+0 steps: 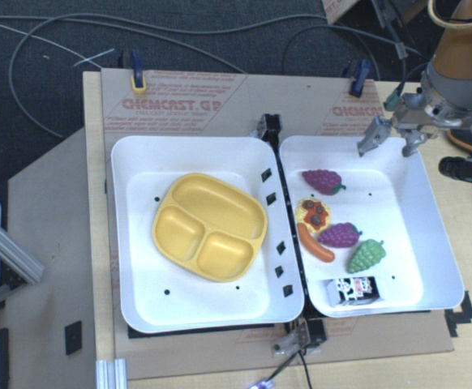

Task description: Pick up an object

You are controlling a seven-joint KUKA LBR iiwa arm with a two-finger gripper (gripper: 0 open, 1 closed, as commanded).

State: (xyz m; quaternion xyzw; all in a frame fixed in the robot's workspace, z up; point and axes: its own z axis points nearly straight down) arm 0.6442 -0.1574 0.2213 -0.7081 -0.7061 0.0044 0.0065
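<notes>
In the right bin [418,217] lie two purple grape bunches [323,181] [338,234], a small pizza slice [312,212], a hot dog [315,243], a green grape bunch [366,254] and a black-and-white box [354,289]. My gripper [392,138] hangs over the bin's far rim, open, with nothing between its fingers. It is well above and to the right of the upper purple grapes.
The left bin [130,217] holds a yellow divided tray [209,225]. Black clips run along the seam between the bins [275,209]. Blue clamps [137,70] [359,76] hold the cardboard base. Cables lie on the dark floor behind.
</notes>
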